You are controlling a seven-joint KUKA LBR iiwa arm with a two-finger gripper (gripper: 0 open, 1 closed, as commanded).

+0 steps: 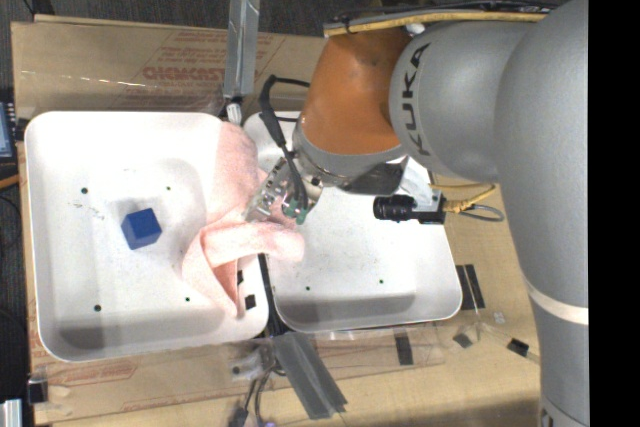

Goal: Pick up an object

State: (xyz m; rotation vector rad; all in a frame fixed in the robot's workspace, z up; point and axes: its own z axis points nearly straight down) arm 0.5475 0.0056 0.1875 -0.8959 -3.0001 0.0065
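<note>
A small blue cube [142, 227] lies in the left bin [60, 215], left of its middle. A pink cloth [235, 225] drapes over the wall between the two bins, spilling into the left bin's right side and folding back toward the right bin. My gripper [281, 201] hangs under the orange band of the arm, right at the cloth's upper right edge, above the dividing wall. Its tips sit against the pink fabric, partly hidden by the wrist.
The right bin [400, 285] lies beneath the arm, whose grey body covers the view's right side. A grey post [241, 45] stands behind the bins. Brown cardboard [120, 55] lies under both bins. Black tape marks sit near the bench's front right.
</note>
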